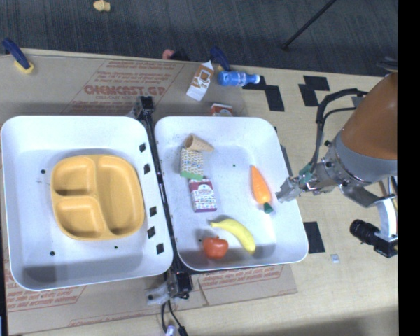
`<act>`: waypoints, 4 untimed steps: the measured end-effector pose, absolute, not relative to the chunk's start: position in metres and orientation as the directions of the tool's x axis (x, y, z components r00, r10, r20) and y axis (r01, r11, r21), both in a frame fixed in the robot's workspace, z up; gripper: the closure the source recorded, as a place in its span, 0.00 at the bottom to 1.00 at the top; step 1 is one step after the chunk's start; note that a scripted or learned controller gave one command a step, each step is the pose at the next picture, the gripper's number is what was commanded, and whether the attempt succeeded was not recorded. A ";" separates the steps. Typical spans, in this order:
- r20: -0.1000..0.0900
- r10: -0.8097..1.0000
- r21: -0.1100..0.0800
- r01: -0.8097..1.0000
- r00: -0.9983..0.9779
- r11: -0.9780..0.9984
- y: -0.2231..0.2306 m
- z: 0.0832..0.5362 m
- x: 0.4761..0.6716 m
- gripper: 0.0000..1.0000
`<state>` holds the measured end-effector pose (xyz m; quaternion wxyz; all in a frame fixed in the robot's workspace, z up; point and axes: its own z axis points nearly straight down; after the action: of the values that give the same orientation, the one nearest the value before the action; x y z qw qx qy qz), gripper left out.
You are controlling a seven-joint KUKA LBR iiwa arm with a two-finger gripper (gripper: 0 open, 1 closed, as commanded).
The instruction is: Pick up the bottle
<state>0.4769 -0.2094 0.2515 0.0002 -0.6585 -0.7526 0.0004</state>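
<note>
The gripper [288, 190] sat over the right rim of the right bin [232, 128], just beside the carrot [260, 185]; nothing was visible between its fingers, and how far apart they stood could not be told from this angle. The bottle [232, 78] (blue, lying on its side) rested on the bench beyond the right bin's far edge, outside both bins and well apart from the gripper. Inside the right bin were a patterned carton [192, 161], a dark red carton [204, 194], a banana [236, 232] and a tomato [215, 247]. The left bin [21, 138] held a yellow divided tray [96, 194].
</note>
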 end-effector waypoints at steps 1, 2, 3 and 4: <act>0.002 0.983 -0.003 0.983 -0.185 0.185 -0.211 0.216 0.476 1.00; -0.001 0.923 0.000 0.923 -0.384 0.384 -0.211 0.234 0.477 1.00; 0.003 0.978 -0.004 0.978 -0.208 0.208 -0.210 0.130 0.476 1.00; -0.001 0.880 0.000 0.880 -0.475 0.475 -0.211 0.194 0.477 1.00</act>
<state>0.4771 -0.2110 0.1939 -0.0002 -0.5122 -0.8589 0.0002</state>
